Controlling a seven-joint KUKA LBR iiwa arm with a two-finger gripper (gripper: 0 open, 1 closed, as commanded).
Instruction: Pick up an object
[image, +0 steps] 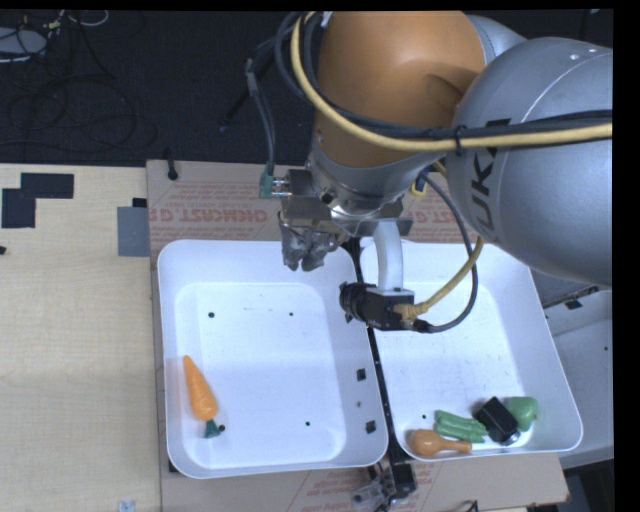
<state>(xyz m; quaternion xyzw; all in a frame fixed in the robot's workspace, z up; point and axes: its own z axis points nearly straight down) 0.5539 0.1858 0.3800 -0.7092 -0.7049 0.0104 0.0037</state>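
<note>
The big grey arm (540, 150) with its orange band (400, 70) reaches in over the two white bins. Its gripper (305, 250) hangs over the far edge of the left bin (165, 330), close to the wall where the two bins meet. The fingers point down and look close together, but they are dark and bunched up, so I cannot tell if they are open or closed. Nothing can be seen between them. The toys are all well apart from the gripper. An orange carrot (199, 390) with a small green top lies in the left bin, near its left wall and toward the near left corner. It lies flat, with the green end pointing at the near edge. The other toys sit together in the right bin (555, 350), along its near edge. A yellow-orange toy shaped like a pear (438, 443) lies nearest the middle wall. Just beside it is a green bean pod (460, 427). A small black block (497, 419) rests next to the pod, and a green lump (522, 408) touches the block on the side toward the near right corner. A black cable clip (378, 305) hangs over the middle wall, under the arm.
</note>
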